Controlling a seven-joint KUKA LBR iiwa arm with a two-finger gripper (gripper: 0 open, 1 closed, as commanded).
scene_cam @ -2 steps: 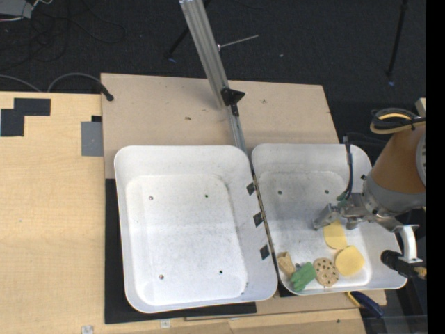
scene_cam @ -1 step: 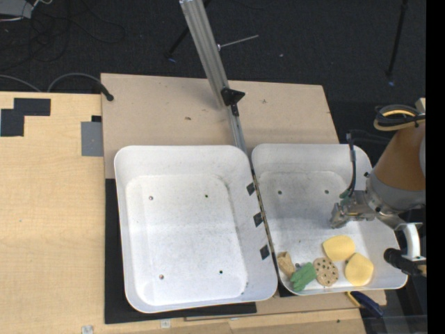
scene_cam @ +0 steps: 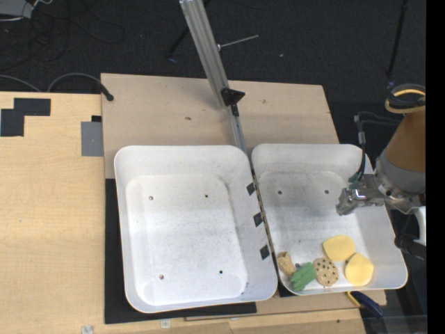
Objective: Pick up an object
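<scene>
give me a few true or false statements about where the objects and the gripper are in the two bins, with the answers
1. All the small objects lie in the right bin. True.
2. The green object sits in the middle of the left bin. False: it lies at the near edge of the right bin, beside the brown speckled round piece.
3. Two yellow pieces lie next to each other in the right bin's near right corner. True.
4. The gripper has the small tan piece between its fingers. False: that piece lies on the bin floor, apart from the gripper.
5. The gripper is over the right side of the right bin. True.
</scene>
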